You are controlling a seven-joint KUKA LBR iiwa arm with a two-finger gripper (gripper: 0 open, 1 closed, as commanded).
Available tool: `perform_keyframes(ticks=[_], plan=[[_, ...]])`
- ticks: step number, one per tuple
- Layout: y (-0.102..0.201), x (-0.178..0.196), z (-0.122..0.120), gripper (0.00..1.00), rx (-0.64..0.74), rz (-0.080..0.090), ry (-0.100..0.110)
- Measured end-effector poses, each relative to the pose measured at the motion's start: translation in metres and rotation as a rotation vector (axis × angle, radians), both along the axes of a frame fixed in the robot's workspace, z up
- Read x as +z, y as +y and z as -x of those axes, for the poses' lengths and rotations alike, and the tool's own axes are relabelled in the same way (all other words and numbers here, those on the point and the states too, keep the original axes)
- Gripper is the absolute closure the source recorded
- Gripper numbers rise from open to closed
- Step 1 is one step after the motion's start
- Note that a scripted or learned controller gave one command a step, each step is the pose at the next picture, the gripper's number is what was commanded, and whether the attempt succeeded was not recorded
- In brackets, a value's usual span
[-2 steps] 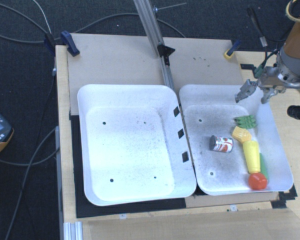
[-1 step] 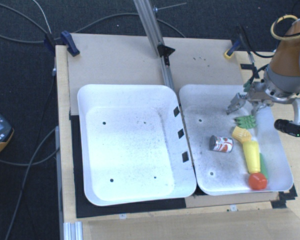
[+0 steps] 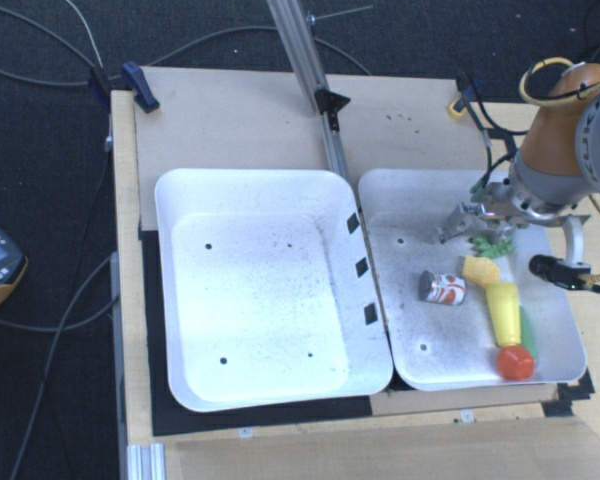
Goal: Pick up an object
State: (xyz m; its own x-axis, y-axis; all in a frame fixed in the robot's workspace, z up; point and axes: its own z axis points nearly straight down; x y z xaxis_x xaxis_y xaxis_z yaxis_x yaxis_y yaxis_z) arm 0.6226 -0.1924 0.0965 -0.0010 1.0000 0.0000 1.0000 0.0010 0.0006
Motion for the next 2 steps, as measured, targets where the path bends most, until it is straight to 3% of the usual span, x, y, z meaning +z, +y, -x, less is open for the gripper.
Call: perform_keyframes(ticks=[1,2], plan=[[-0.001,0.014,-0.001,1.0,0.0,0.002,-0.005],[-0.002,0.054,-0.001,1.0,-0.001,0.0,0.0]])
